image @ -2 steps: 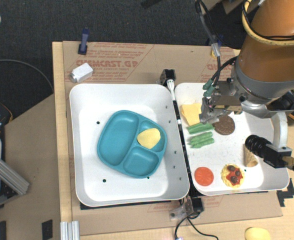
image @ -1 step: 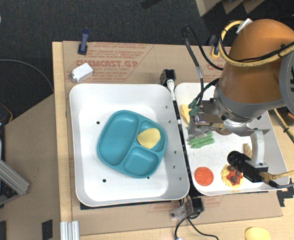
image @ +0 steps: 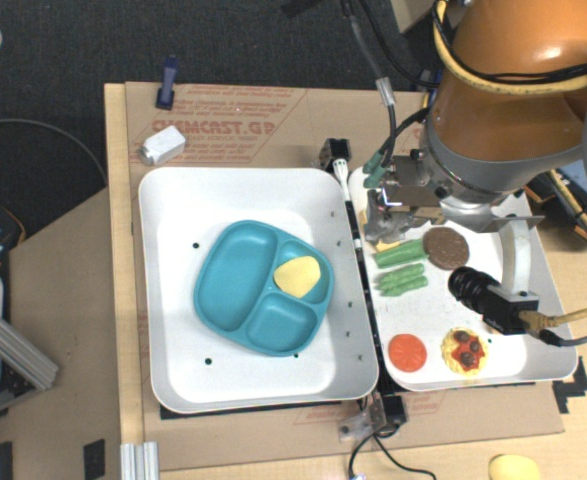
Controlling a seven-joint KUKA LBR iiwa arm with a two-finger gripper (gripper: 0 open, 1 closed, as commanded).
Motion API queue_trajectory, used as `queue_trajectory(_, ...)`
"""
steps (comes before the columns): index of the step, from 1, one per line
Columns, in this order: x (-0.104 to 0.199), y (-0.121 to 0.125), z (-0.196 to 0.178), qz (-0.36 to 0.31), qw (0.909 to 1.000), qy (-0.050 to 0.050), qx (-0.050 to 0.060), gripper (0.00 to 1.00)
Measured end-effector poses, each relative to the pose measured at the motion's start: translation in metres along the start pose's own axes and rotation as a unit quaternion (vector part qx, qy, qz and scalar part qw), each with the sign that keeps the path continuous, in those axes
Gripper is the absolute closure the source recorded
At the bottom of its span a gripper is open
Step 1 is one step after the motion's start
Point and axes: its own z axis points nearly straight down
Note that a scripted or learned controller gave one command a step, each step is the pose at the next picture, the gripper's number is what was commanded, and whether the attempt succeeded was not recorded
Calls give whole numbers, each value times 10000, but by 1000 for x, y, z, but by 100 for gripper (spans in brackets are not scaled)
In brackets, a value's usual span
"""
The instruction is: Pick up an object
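Camera view: jaws low in the right bin [image: 428, 318], far-left corner, just above the upper green bean [image: 401, 253]. Can't tell their opening or whether they hold anything. Risk: clipping the bin's wall, or shoving the bean sideways. Brown disc [image: 445, 246] and second bean [image: 401, 283] crowd it; red slice [image: 407, 350] sits apart.

Dark carpet floor [image: 53, 78] (faintly speckled) surrounds the cardboard-topped bench [image: 233, 118].

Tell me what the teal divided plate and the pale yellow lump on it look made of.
The teal divided plate looks like moulded plastic, semi-gloss: uniform colour, soft highlights on its ridges. The pale yellow lump looks like smooth matte plastic or rubber, probably toy food; the view leaves that open.
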Motion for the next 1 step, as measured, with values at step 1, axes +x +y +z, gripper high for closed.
queue_trajectory(1,-80,-2,38,74,9999,-24,72,100)
